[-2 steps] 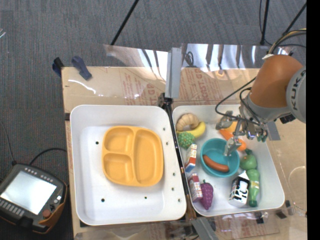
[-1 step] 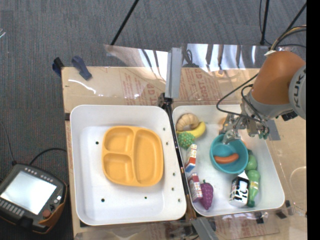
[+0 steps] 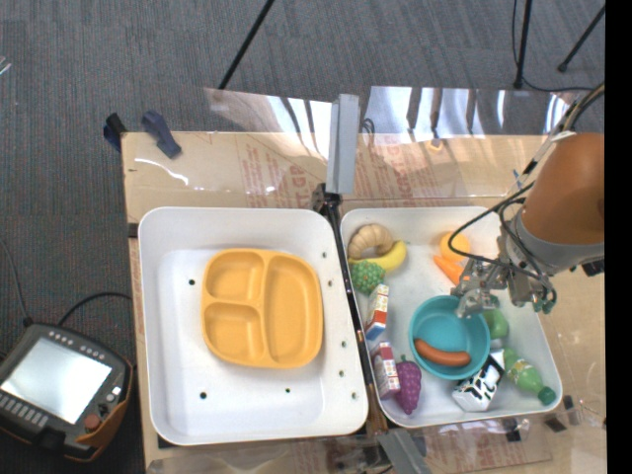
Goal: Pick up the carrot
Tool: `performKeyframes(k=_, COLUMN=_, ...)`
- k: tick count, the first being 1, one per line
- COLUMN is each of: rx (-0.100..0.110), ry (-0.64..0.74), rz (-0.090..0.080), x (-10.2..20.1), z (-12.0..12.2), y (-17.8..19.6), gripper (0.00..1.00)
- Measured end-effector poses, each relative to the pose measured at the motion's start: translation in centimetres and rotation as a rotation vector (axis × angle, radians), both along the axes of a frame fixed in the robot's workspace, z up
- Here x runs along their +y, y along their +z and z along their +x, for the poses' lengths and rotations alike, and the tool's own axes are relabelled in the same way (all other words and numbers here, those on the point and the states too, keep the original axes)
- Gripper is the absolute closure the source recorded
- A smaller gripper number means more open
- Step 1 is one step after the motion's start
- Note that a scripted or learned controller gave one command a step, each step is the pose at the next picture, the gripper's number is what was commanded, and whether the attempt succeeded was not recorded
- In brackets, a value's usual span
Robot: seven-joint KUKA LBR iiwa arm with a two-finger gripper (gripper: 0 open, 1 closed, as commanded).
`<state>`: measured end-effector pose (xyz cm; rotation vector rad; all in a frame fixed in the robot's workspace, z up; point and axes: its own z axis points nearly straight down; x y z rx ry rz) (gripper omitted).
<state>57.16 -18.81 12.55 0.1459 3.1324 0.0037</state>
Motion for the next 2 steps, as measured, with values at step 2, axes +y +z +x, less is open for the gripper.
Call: performKeyframes(k=2, rx=0.000, ry=-0.057, rz=-0.001, x=4.1, z=-2.1, y=4.5, gripper=1.00)
